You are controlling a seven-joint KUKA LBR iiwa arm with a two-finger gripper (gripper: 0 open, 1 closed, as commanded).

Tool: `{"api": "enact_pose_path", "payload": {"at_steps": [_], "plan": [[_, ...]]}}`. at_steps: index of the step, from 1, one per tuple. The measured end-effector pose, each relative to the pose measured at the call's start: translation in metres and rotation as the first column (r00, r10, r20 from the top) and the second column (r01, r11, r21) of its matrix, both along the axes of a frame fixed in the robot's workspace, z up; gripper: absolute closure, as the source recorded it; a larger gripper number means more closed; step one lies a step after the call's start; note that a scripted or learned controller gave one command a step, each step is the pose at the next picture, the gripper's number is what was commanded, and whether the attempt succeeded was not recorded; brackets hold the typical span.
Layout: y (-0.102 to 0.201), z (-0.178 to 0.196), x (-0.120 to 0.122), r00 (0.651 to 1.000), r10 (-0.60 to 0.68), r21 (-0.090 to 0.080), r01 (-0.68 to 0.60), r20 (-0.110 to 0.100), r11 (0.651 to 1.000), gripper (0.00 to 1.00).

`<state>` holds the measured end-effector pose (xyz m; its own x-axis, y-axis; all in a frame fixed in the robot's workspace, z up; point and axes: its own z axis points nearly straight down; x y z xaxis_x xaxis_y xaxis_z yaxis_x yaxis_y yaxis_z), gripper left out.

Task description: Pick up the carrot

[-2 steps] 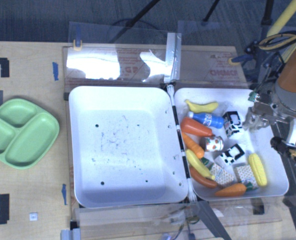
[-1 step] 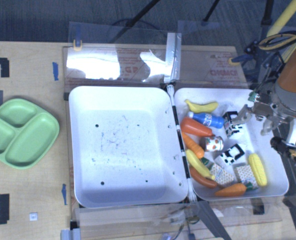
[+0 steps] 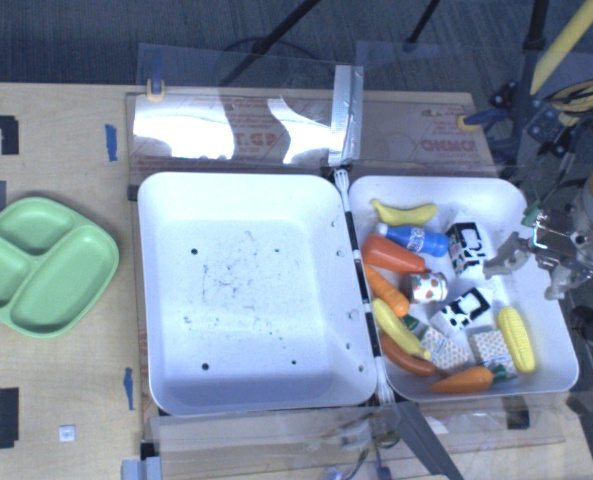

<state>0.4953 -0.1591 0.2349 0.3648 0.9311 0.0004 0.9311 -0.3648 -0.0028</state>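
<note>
The bench carried two bins; the right bin (image 3: 564, 368) was crowded. Our gripper (image 3: 536, 258), its opening impossible to judge, needed a steep descent onto the carrot (image 3: 394, 255).

Gripper (image 3: 536, 253) over right bin (image 3: 554, 320), right side, above corn cob (image 3: 516, 338). Carrot (image 3: 463, 379) at bin's front edge, beside corn. Bananas (image 3: 406, 211), orange veg along left wall. Left bin (image 3: 241, 193) alongside. Green tray (image 3: 42, 265) far left.

Glossy plastic carrot (image 3: 395, 255), wooden bench (image 3: 56, 368)
</note>
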Motion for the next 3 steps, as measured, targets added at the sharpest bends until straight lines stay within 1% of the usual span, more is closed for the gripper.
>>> {"api": "enact_pose_path", "payload": {"at_steps": [1,2,3], "plan": [[0.001,-0.064,0.037,0.982,-0.188,0.001,0.188,-0.002,0.982,0.0],[0.028,-0.084,0.1,0.911,-0.413,-0.002,0.413,0.001,0.911,0.0],[0.032,-0.057,0.048,0.912,-0.409,-0.002,0.409,-0.002,0.912,0.0]]}}
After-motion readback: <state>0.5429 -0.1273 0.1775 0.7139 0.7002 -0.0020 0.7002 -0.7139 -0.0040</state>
